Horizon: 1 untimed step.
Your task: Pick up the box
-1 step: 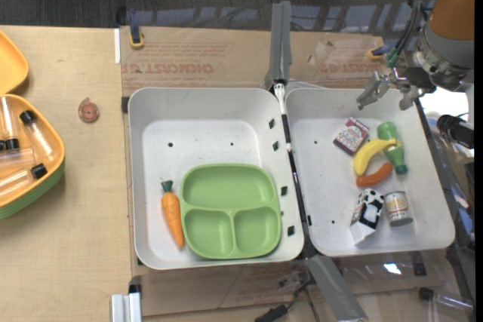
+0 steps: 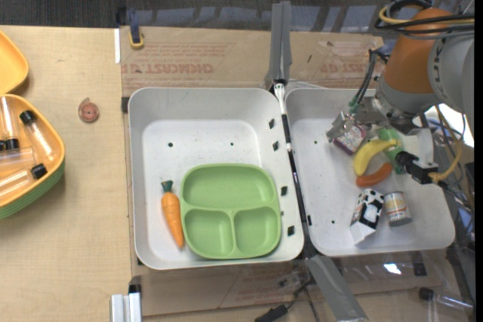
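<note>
we find the end effector [image 2: 361, 119] low over the far part of the right bin [image 2: 321, 234], at the end of the grey arm with its orange band [image 2: 411, 60]; we cannot tell its state, as the wrist hides that part. just below and beside it lies a small crumpled packet [image 2: 349, 138] in purple and silver, whose print is too small to read, and we cannot tell whether the two touch. next to that packet sit a banana [image 2: 371, 155], a green item [image 2: 386, 135] and an orange-red piece [image 2: 373, 178], crowded together. the box [image 2: 367, 213], a small carton with a black-and-white cow pattern, lies on its side nearer the front of the same bin, just beside a small tin can [image 2: 397, 208], and well apart from the end effector. we judge the task not yet done: the box rests on the bin floor, and approach, grasp and lift all remain. in the left bin [image 2: 151, 113] lie a green divided plate [image 2: 230, 211] and a toy carrot [image 2: 172, 216]. the cardboard [image 2: 189, 56] behind the bins carries red print, upside down, which appears to read "chemcmat"; we do not vouch for it. on the desk [image 2: 68, 237] to the left stand yellow trays [image 2: 30, 162].
</note>
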Motion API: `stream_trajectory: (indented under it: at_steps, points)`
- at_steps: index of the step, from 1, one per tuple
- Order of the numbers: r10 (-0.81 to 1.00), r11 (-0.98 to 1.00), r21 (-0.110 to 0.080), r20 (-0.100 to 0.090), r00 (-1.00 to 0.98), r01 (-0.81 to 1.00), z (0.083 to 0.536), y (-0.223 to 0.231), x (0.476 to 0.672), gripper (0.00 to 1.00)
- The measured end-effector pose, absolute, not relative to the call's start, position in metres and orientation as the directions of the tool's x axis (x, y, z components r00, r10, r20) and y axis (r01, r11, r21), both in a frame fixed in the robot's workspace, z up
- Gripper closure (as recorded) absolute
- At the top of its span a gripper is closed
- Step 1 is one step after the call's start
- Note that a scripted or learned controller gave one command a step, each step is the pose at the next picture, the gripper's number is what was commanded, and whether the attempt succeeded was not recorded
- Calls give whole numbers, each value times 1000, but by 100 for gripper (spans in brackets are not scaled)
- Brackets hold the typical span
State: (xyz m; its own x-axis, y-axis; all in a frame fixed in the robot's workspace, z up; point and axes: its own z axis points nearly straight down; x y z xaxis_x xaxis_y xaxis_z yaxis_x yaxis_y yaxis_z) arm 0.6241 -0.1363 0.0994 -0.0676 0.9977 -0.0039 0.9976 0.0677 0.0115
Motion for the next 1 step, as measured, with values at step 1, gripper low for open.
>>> stream_trajectory:
  at_steps: [1]
  points:
    - [998, 64, 15, -4, -64, 998, 110, -138, 625, 100]
